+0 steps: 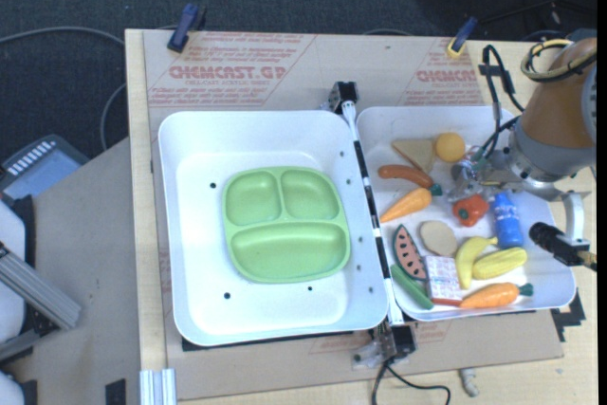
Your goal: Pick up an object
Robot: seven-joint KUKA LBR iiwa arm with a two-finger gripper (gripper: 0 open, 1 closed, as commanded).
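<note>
The right bin [561,291] holds several toy foods. Among them are a red pepper [469,211], a blue bottle [507,220], an orange ball [450,146], a sausage [405,174], a carrot [409,203], a tan wedge [413,153], a round cookie [438,237], a watermelon slice [407,251], yellow bananas [485,261] and a second carrot [487,296]. My gripper [470,174] hangs low in this bin, just above the red pepper and right of the sausage. The arm's grey wrist hides much of it.
The left bin [180,204] bears a green divided plate [285,225]. A black clamp strip [360,194] runs between the bins. The arm's orange band [560,100] and grey wrist cover the right bin's far right corner. A pink-and-white packet [442,276] lies near the front wall.
</note>
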